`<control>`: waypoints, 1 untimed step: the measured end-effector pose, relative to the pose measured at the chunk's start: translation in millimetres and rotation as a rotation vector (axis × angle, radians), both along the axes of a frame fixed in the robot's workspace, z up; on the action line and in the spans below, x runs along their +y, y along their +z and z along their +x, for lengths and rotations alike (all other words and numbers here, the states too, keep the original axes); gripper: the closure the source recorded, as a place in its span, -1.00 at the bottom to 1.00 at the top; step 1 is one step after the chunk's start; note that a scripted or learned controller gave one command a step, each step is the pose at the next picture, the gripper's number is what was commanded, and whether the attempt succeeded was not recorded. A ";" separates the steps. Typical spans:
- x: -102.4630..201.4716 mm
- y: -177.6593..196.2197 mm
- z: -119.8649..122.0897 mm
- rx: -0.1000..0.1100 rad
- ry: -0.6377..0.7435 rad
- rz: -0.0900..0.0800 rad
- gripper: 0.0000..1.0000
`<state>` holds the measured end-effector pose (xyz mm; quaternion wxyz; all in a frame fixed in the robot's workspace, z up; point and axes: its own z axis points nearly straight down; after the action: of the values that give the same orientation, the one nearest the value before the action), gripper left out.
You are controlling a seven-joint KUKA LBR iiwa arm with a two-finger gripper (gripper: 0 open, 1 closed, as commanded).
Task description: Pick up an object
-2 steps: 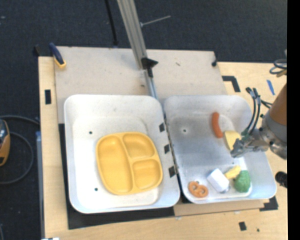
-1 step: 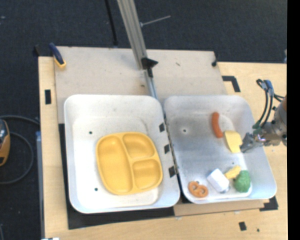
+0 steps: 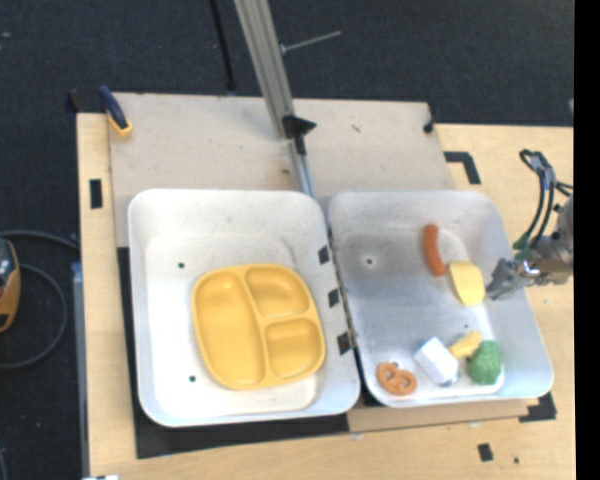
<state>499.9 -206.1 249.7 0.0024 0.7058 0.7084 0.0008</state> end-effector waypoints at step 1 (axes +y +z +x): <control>51.5 -4.0 -0.9 0.002 0.003 0.002 1.00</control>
<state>499.0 -154.6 245.7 0.0009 0.7047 0.7095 0.0009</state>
